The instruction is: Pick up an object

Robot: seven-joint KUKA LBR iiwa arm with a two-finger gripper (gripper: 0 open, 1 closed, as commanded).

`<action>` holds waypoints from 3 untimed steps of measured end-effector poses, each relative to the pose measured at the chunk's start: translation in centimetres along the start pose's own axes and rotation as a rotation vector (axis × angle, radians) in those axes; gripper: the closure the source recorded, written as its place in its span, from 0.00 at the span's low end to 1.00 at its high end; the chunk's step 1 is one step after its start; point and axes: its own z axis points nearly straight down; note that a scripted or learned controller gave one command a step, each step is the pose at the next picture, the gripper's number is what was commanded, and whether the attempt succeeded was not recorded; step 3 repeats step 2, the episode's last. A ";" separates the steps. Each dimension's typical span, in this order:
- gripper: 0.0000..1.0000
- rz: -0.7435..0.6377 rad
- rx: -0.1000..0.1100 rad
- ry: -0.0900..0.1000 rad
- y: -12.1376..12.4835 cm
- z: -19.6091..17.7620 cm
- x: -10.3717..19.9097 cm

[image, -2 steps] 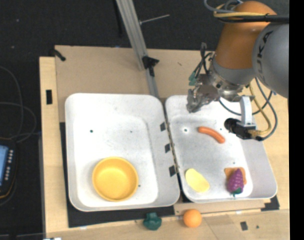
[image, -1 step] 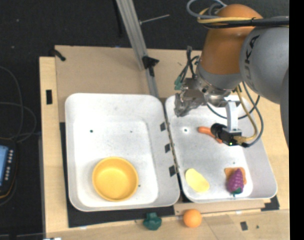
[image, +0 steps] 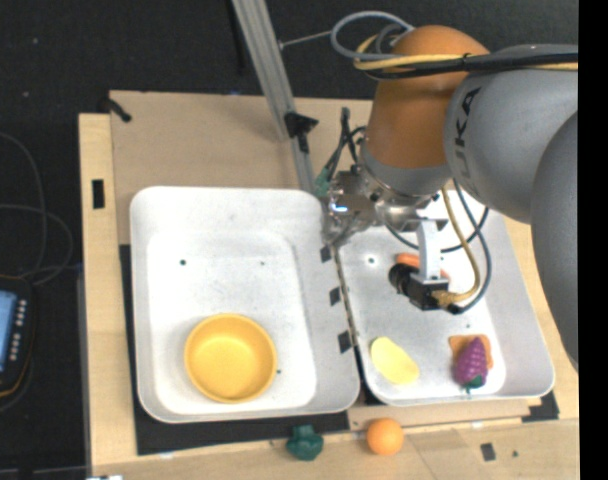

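Gripper (image: 341, 218) at right bin (image: 519, 308) far-left corner, prob. seeking pick | aperture: can't tell | purple toy (image: 470, 360) near-right corner, unpicked

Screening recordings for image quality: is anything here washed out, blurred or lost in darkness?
Camera view: the left bin is bright, its rim nearly washed out; the yellow bowl reads crisp; the arm looks slightly soft, being nearest the lens; the floor beyond the bench is almost black.
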 end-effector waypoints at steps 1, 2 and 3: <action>1.00 0.004 0.000 -0.001 -1.8 1.2 4.1; 0.00 0.005 -0.001 0.001 -1.7 1.2 4.1; 0.00 0.005 -0.001 0.001 -1.7 1.2 4.1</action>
